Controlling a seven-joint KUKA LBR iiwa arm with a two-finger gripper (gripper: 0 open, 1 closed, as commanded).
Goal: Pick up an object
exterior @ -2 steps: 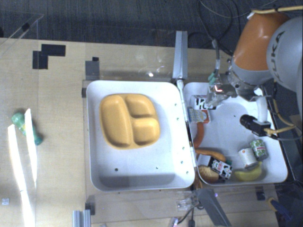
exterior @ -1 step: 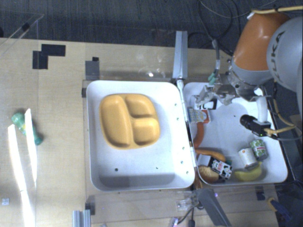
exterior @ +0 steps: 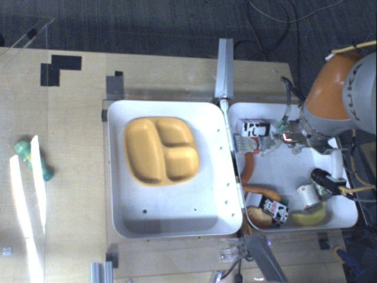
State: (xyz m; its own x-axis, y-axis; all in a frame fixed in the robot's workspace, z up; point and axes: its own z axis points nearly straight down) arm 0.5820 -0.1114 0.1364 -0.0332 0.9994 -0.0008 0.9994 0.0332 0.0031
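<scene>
1. Lying at the right bin's (exterior: 351, 218) six o'clock edge are a banana (exterior: 308, 217), a small can (exterior: 306, 194) and a bread roll (exterior: 263, 191), seemingly scattered as pick targets.
2. At nine o'clock, the left bin (exterior: 177, 224) holds a yellow divided tray (exterior: 161, 150).
3. Toward twelve o'clock, the gripper (exterior: 287, 137) hangs above a small box (exterior: 254, 128); clutter hides its state, so I cannot tell.

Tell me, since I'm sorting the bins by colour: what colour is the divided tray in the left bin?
Yellow-orange all over; the divided tray shows plainly in the camera view.
</scene>
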